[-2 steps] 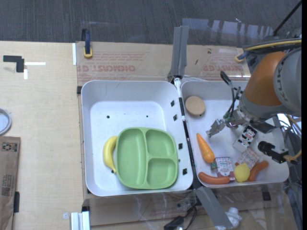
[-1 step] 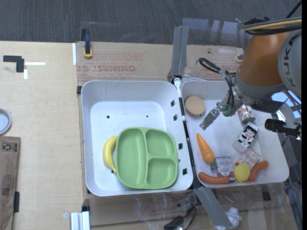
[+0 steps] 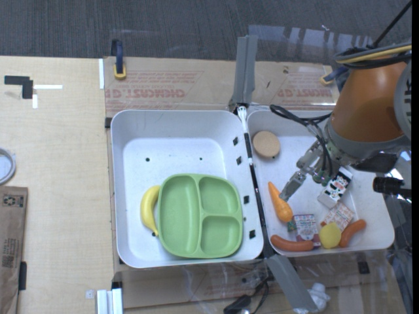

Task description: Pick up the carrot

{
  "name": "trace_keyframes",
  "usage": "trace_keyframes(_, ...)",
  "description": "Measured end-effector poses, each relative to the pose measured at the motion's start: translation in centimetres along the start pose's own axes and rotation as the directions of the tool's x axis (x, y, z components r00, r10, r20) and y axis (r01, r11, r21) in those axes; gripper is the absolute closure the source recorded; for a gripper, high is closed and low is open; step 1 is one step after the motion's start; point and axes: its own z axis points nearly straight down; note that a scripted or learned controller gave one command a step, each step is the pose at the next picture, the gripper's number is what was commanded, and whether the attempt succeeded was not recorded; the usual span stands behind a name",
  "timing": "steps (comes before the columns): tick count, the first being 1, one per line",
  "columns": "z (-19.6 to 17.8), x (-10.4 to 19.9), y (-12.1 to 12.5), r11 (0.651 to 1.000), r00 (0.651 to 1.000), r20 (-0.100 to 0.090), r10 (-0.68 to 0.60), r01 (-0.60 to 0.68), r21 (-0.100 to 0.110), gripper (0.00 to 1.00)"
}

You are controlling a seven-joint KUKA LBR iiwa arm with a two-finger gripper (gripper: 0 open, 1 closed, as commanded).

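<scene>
Small orange carrot (image 3: 281, 204), tapered, lying in the right bin (image 3: 386, 239) near its left wall, claw (image 3: 290, 188) just above it, fingers too blurred to tell apart or together, arm's orange band hiding the bin's far corner

Even, bright overhead light fills my bench. The two white bins (image 3: 124, 175) glare nearly to washout, their floors losing detail. Soft short shadows fall toward six o'clock under the green plate (image 3: 200, 216). At three o'clock my orange band (image 3: 370, 103) looms slightly blurred; the centre stays sharp.
</scene>
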Motion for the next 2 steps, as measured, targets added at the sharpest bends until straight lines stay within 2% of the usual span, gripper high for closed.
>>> trace_keyframes(1, 9.84, -1.06, -4.13, 0.971, 0.971, 0.001, -0.239, 0.239, -0.001, 0.00)
trace_keyframes(2, 8.96, -1.12, -4.11, 0.972, 0.972, 0.002, -0.235, 0.235, -0.003, 1.00)
